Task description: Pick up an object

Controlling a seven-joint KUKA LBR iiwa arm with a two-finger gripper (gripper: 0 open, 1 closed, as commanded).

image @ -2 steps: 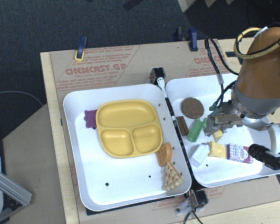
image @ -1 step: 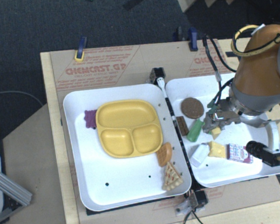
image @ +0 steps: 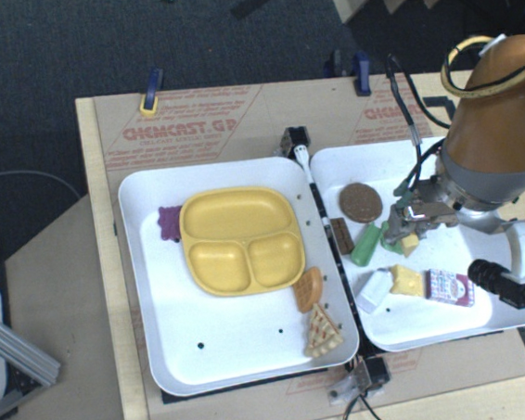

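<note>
My gripper (image: 402, 227) hangs low in the right bin (image: 443, 325), near its middle. Directly under and beside it lie a small yellow piece (image: 408, 245) and a green object (image: 366, 245), which sits just to its left. A round brown cookie (image: 361, 201) rests above the green object. A dark chocolate bar (image: 341, 235) lies along the bin's left wall. Toward the front are a white object (image: 374, 289), a yellow cheese wedge (image: 405, 281) and a red-and-white packet (image: 449, 287). The arm's body hides the bin's right part.
The left bin (image: 166, 354) holds a yellow divided plate (image: 242, 239), a purple object (image: 170, 222) at the plate's left edge, a brown pastry (image: 309, 288) and a waffle piece (image: 322, 330). A black ridge (image: 327, 244) separates the bins.
</note>
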